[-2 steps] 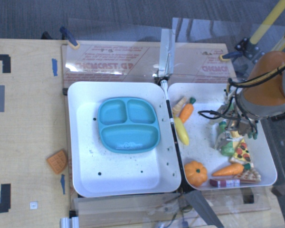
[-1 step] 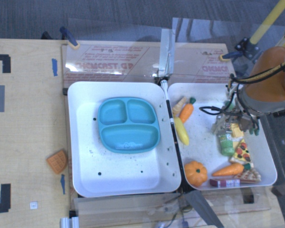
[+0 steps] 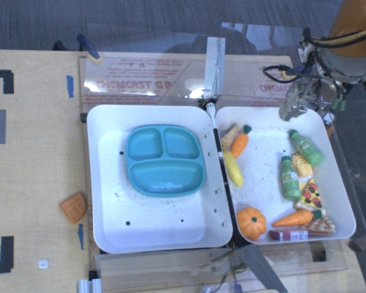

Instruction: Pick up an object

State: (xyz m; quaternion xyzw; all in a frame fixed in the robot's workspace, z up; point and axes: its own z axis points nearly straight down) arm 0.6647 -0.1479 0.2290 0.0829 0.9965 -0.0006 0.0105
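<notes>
Two white bins side by side, left bin [image 3: 104,224] holding a blue divided plate [image 3: 165,160], right bin [image 3: 344,215] holding toy carrots, banana [image 3: 233,167], pumpkin [image 3: 252,222], green bottles, pizza slice, gripper [image 3: 305,105] above its far edge, finger state unclear, nothing visibly held.

1. The bench [image 3: 36,163] is pale wood, with black marks near its left edge.
2. Two white bins sit on it: left bin [image 3: 104,182], right bin [image 3: 344,206].
3. A small waffle [image 3: 74,207] lies left of them.
</notes>
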